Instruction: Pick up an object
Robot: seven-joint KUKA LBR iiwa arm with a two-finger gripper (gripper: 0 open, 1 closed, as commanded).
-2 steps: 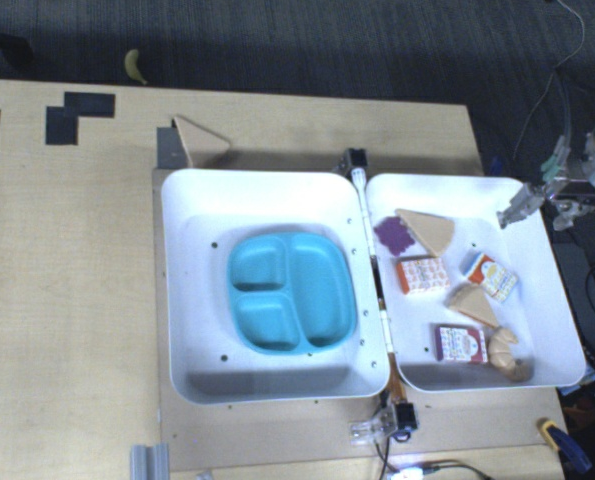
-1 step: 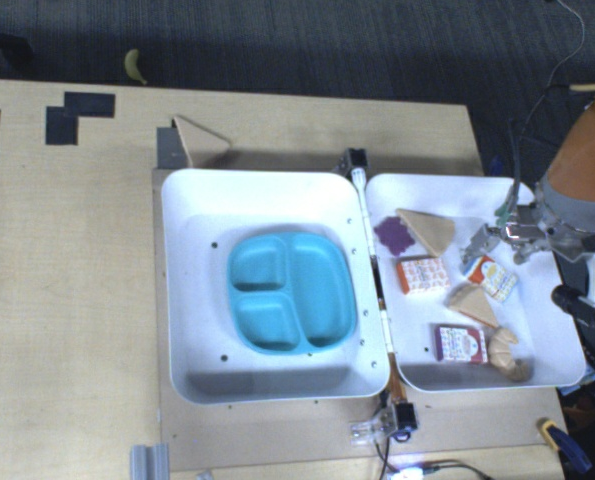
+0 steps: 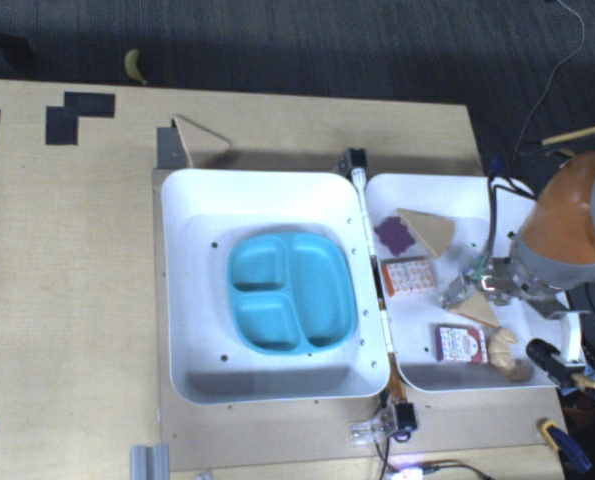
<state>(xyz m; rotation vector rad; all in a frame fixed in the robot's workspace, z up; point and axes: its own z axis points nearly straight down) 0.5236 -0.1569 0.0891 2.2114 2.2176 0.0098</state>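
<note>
Spanning most of the view is the pale wooden counter [image 3: 67,268], and on it sit two shallow white bins side by side. The left bin [image 3: 192,298] holds a turquoise divided plate [image 3: 292,290]. Reaching in from the right, the grey arm [image 3: 577,223] hangs over the right bin [image 3: 417,193], its claw [image 3: 474,283] low above a tan wedge [image 3: 477,311]; whether the claw is spread or pinching, I cannot tell. Farther back lies a second tan wedge [image 3: 429,230] beside a purple piece [image 3: 394,234]. Two small patterned cards [image 3: 409,276] [image 3: 459,343] lie nearer, and a beige lump [image 3: 505,351] rests at the near right.
</note>
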